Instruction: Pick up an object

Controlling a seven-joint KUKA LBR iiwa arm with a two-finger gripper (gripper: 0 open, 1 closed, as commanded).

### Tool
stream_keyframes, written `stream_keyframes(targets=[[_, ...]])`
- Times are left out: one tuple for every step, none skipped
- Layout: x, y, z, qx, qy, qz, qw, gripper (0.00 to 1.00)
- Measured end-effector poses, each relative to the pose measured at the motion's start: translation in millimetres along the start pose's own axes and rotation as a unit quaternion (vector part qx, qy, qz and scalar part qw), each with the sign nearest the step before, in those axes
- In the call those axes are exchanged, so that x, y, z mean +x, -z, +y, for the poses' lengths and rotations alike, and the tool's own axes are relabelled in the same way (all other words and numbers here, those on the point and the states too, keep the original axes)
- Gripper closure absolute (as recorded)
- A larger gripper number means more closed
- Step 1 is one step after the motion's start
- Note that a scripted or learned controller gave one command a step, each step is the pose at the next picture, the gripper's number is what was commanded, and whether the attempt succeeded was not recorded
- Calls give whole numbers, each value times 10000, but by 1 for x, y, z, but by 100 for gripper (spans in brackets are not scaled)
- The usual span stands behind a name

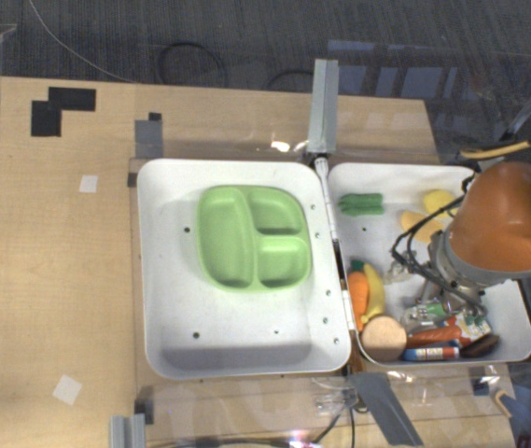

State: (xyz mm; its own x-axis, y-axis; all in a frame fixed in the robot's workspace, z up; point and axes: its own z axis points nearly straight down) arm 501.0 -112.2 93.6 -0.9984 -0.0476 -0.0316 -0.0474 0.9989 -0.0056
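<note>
**A:** What's the setting?

**B:** A pale wooden bench (pixel 50 278) with black marks near its far left corner, and dark ribbed flooring beyond it. Two shallow white bins sit side by side on it. The left bin (pixel 172 343) holds a green divided plate (pixel 252 237) with three compartments, lying flat near the bin's middle.

**A:** And the other bin?

**B:** The right bin (pixel 386 180) is crowded. Taking the arm's orange band (pixel 503 217) as the landmark: a green block (pixel 360 203) lies well to its left near the far wall, long axis running left-right. Yellow pieces (pixel 430 209) sit just left of the band. Below-left of it an orange carrot-like item (pixel 359 292) lies with its long axis running near-to-far, a yellow piece (pixel 375 287) touching its right side. A round tan object (pixel 384 337) sits at the near wall, and beside it red (pixel 430 337) and dark (pixel 480 345) elongated things lie left-right along that wall.

**A:** The gripper?

**B:** The gripper (pixel 444 314) hangs directly below the band, down among the clutter near the red item. Cables and the wrist cover it; whether its jaws are apart or closed on anything, I cannot tell.
</note>
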Motion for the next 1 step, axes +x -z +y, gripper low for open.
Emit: stream_keyframes(targets=[[-28,32,-61,-19,810,102,9967,0]])
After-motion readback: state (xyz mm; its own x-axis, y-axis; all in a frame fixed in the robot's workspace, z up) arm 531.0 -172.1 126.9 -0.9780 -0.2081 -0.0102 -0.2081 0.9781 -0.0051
